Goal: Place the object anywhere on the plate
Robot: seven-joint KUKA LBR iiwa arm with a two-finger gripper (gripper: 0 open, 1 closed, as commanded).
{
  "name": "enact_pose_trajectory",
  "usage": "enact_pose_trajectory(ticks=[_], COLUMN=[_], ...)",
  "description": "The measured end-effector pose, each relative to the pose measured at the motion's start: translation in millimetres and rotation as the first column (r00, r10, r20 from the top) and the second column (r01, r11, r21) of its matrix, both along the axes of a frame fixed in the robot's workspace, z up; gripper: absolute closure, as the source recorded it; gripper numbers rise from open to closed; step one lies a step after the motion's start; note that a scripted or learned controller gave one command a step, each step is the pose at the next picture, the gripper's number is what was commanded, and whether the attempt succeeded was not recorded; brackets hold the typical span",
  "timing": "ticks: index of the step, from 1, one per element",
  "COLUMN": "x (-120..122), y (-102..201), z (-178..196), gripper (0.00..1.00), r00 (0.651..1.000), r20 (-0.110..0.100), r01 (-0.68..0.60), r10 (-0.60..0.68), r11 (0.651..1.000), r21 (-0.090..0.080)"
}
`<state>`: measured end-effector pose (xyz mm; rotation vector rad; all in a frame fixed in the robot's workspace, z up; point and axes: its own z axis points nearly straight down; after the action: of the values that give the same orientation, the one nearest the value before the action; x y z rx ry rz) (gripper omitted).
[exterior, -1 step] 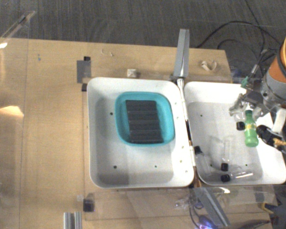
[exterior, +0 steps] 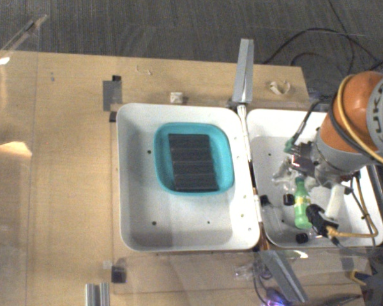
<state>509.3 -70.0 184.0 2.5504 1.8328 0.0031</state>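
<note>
Arm's jaws (exterior: 304,193) (opening unclear) meet green object (exterior: 301,210).

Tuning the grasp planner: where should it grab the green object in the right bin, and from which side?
Across the middle of the green object, from above. It lies long and narrow, running toward the bin's near edge, so the hand should close across its short width.

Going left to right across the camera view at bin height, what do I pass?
Bare bench top → left white bin → teal plate with a dark ridged block on it → right white bin → green object under the arm's gripper.
</note>
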Motion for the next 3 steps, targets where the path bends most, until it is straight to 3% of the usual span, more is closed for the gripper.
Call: enact_pose_trajectory(ticks=[1, 2, 3], x=[60, 92, 92], y=[35, 61, 61], z=[0, 10, 10], gripper=[1.0, 1.0, 0.0], r00=[0.994, 0.956, 0.956], r20=[0.001, 0.002, 0.002], r01=[-0.112, -0.294, -0.294], r10=[0.112, 0.294, 0.294], r11=[0.994, 0.956, 0.956], r21=[0.0, -0.001, -0.001])
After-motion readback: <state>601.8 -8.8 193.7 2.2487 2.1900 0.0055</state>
